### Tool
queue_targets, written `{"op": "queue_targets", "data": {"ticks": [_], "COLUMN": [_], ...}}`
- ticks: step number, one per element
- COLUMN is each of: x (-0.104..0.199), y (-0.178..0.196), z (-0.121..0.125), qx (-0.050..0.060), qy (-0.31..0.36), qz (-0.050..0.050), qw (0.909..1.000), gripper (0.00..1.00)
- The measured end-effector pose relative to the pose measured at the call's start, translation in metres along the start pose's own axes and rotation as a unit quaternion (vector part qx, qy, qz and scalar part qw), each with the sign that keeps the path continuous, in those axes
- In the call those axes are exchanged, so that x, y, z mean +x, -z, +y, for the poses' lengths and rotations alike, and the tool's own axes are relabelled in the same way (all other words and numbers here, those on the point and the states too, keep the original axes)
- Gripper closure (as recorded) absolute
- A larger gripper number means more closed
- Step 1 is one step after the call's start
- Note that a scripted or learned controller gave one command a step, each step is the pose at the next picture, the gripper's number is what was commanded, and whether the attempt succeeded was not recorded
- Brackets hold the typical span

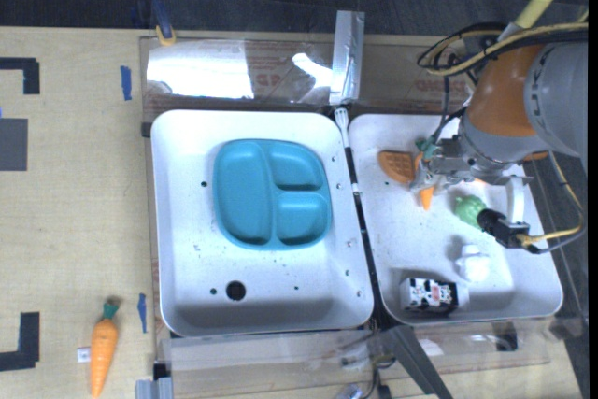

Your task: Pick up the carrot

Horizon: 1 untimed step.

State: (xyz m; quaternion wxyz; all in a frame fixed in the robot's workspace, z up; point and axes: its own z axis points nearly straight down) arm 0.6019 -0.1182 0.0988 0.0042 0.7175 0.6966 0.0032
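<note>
- Camera view from above: a small orange plastic carrot with a green top (103, 347) lies on the tan bench (65, 229), outside the bins, at far lower left.
- Left white bin (177, 294) holds a blue divided plate (271, 192).
- Right white bin (533, 290): the grey arm's gripper (432, 171) hangs far from the carrot, a small orange piece (426, 197) at its tip; its opening cannot be judged.

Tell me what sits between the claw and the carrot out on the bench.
In the camera view, the left bin with its blue divided plate lies between the claw, over the right bin, and the carrot.
</note>
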Motion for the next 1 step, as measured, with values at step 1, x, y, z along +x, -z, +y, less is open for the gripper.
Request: {"op": "queue_targets", "data": {"ticks": [1], "x": [0.0470], "y": [0.0875], "z": [-0.0515], "qx": [0.004], "qy": [-0.015], "qz": [0.001], "qw": [0.9999], "gripper": [1.00]}}
